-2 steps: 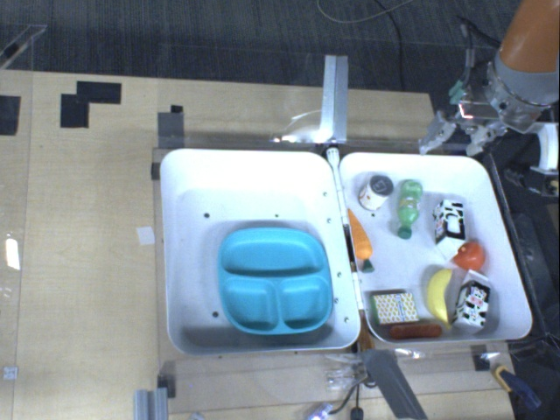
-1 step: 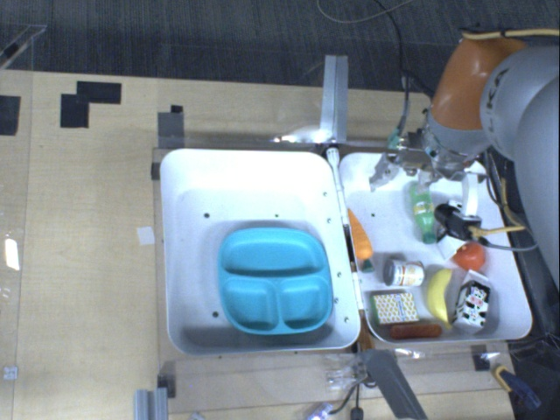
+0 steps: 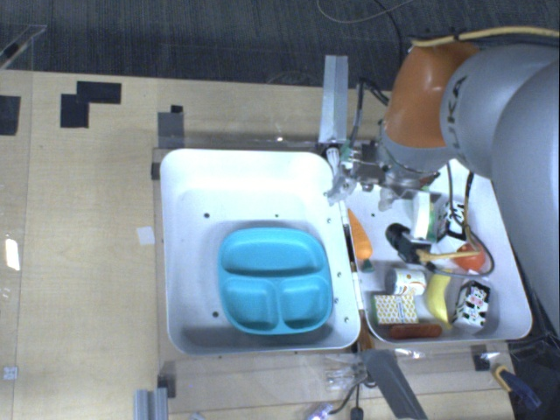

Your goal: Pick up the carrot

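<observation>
The carrot is orange with a green end. It lies lengthwise along the left wall of the right bin, close to the divider between the two bins. My gripper hangs at the top left corner of that bin, just above and behind the carrot's far end. Nothing shows between it and the carrot, and the carrot rests on the bin floor.
The left bin holds a blue compartment tray. In the right bin's front lie a yellow banana, a small can, a checkered box, a brown sausage, a black-and-white toy and a red item.
</observation>
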Controlling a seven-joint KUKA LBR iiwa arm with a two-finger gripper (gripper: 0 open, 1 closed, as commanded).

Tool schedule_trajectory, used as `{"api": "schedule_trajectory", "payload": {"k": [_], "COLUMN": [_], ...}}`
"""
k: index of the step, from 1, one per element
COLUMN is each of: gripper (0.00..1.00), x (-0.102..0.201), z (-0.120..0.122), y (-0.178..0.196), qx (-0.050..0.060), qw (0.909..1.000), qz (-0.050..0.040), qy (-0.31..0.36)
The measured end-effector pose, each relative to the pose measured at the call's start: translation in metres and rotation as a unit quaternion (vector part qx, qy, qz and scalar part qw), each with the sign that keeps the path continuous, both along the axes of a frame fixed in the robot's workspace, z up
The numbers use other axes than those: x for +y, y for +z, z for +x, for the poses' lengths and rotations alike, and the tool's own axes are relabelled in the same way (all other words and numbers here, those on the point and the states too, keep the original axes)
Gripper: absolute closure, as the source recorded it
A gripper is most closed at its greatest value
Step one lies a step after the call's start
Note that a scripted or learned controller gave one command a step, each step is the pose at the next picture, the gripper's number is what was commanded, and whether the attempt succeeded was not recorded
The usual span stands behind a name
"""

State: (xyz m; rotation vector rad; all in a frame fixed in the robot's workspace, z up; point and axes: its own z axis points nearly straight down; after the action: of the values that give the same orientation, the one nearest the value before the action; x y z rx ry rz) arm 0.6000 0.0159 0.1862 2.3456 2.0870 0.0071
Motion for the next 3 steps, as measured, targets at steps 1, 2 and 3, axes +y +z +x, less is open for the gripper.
{"api": "schedule_trajectory", "payload": {"k": [1,2,3], "gripper": [0.0,0.0,0.0], "x": [0.01,-0.006,-0.009], "z": [-0.009,-0.026,-0.048], "y": [0.056,0.005,-0.002], "qx": [-0.001,0.001,0.002], "qw": [0.9987,0.9991,0.9941], "qz": [-0.0002,-0.0007,0.0003], "qy": [0.051,0.041,-0.108]}}
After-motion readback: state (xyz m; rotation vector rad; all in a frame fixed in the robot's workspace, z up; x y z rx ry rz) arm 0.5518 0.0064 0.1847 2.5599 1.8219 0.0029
